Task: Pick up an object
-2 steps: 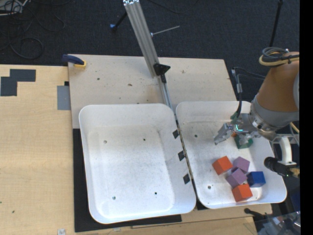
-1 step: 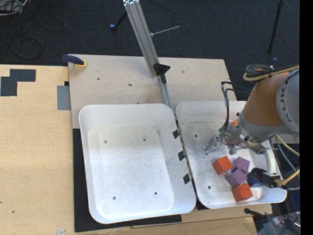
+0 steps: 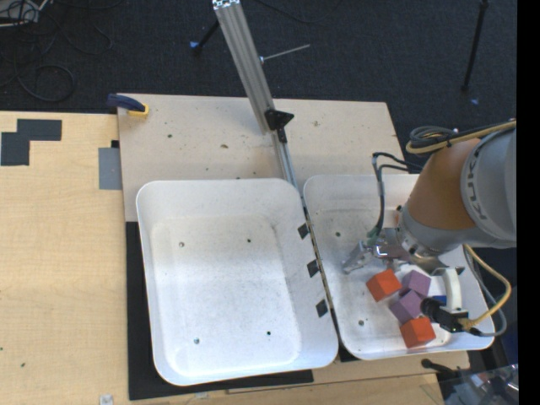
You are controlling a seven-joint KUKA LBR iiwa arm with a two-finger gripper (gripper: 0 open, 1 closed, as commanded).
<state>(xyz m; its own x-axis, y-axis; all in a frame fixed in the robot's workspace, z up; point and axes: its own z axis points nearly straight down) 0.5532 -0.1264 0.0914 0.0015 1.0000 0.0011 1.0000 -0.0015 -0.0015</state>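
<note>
My gripper (image 3: pixel 358 258) hangs low over the middle of the right bin (image 3: pixel 337 205), reaching in from the right under the grey arm with its orange band. Just to its lower right lies an orange cube (image 3: pixel 384 285), close to the gripper but not visibly held. Further right are two purple blocks (image 3: pixel 416 283) (image 3: pixel 406 305) touching each other, and a red-orange block (image 3: pixel 418 332) by the bin's front rim. A small blue piece (image 3: pixel 439 300) peeks out beside the purple blocks.
The left bin (image 3: pixel 169 218) sits beside the right one, with black clips on the shared rim (image 3: pixel 311 267). A slanted aluminium bar (image 3: pixel 249 62) rises behind the bins. A blue clamp (image 3: pixel 126 104) rests at the bench's back left corner.
</note>
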